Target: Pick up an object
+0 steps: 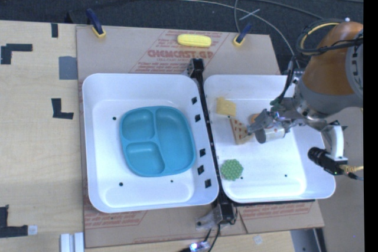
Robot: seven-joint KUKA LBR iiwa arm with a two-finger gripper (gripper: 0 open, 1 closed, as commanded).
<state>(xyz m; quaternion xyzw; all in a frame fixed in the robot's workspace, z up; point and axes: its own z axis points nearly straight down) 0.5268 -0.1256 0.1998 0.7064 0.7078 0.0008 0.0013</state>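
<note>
Objects for picking lay in the right bin (295, 183): a yellow sponge-like block (225, 106) near its far left corner, a tan perforated wedge (238, 130) beside the tool (260, 132), and a green bumpy ball (231, 169) near its near left corner. Whether the tool was open or closed could not be told. The left bin (100, 127) carried a blue divided plate (157, 140) at its middle. Red printing on the cardboard (171, 56) under the bins read roughly "CHEMCAST"; a yellow banana-shaped toy (194, 40) lay at its far edge.
</note>
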